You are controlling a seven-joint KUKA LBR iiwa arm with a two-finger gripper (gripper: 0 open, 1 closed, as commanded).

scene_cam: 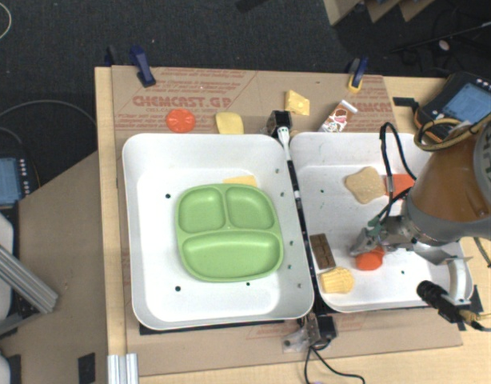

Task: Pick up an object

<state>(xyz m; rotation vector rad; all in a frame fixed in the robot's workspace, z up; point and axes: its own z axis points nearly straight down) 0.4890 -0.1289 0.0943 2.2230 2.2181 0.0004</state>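
Where the worktop (109, 214) carries two white bins, I find the left bin (149, 174) holding a green divided plate (228, 232), with a pale yellow piece (241, 181) just behind it. Behind the bins, on the brown board, lie an orange disc (181, 120), a yellow block (229, 123) and a yellow wedge (297, 102). My right bin (325, 154) holds a brown bar (322, 252) beside the divider, a yellow cracker (337, 280), a tan biscuit (365, 184) and a red-orange object (369, 260). My tool (372, 240) sits low, directly over that red-orange object; I cannot tell whether it is spread or pressed together.
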